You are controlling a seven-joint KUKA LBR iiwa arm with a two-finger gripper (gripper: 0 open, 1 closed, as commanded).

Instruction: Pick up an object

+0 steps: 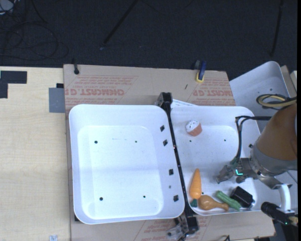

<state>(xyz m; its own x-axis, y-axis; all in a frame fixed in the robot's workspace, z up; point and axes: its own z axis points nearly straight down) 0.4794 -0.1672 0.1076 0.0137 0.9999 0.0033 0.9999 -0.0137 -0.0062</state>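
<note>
two white bins lie side by side, and the gripper (226, 173) hangs low over the right bin (210, 134). whether it is wide or narrow cannot be told (the wrist hides most of it). just to its left a carrot (195, 184) stands on end. below it lie a green piece (228, 200), a black block (242, 196) and an orange gourd-shaped toy (210, 203). a small round orange-and-white object (193, 127) sits well above and left of it.

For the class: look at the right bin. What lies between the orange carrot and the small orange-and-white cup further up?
Nothing: in the camera view, bare white bin floor separates the carrot from the cup.
</note>
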